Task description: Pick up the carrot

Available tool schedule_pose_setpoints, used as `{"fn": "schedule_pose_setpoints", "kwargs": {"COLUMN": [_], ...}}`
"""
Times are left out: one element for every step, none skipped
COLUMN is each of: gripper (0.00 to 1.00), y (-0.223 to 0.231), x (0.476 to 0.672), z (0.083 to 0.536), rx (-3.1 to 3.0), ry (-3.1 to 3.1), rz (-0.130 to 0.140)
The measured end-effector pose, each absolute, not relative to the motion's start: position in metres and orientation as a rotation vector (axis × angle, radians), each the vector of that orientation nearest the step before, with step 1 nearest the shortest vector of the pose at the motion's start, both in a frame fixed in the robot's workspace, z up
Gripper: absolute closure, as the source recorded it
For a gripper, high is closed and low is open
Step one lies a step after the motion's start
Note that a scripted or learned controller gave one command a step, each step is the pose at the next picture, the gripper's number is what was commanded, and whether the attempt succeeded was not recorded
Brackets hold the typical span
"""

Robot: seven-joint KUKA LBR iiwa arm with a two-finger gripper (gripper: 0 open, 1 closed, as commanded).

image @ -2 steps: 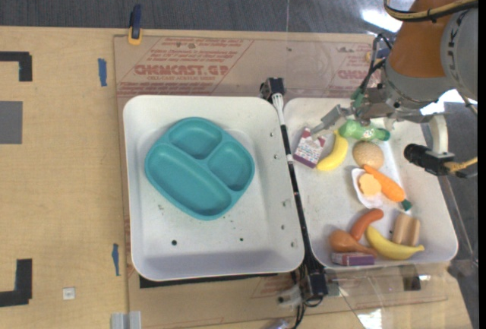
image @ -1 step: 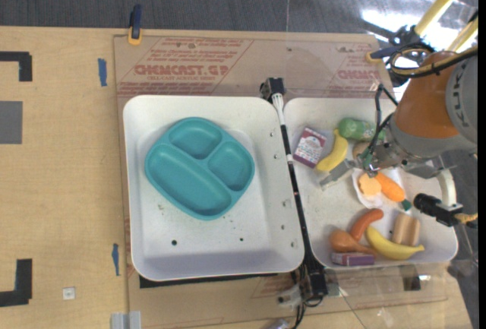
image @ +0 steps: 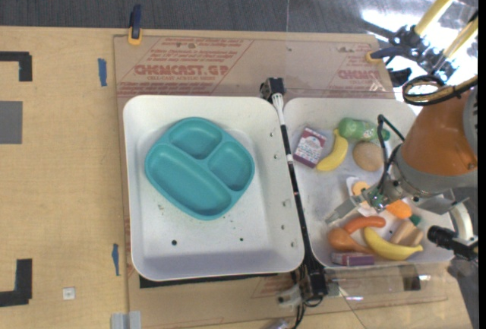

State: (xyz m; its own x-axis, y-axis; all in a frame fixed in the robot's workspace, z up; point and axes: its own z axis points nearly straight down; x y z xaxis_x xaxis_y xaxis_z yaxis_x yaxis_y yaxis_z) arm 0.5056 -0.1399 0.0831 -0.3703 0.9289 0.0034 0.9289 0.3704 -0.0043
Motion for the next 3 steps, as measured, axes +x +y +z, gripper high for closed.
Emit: {"fn": "schedule_pose_setpoints", "kwargs": {"gripper": [1.0,1.0,1.0], "y": [-0.143,-0.04,-0.129], "x": [0.511,0.503,0.495], "z": [0.095,0.186,0.204], "rx": [-1.781,-1.911,-1.83], "ry": [-2.612,-2.495,-2.561], "rz": [-0.002,-0.009,0.004]}}
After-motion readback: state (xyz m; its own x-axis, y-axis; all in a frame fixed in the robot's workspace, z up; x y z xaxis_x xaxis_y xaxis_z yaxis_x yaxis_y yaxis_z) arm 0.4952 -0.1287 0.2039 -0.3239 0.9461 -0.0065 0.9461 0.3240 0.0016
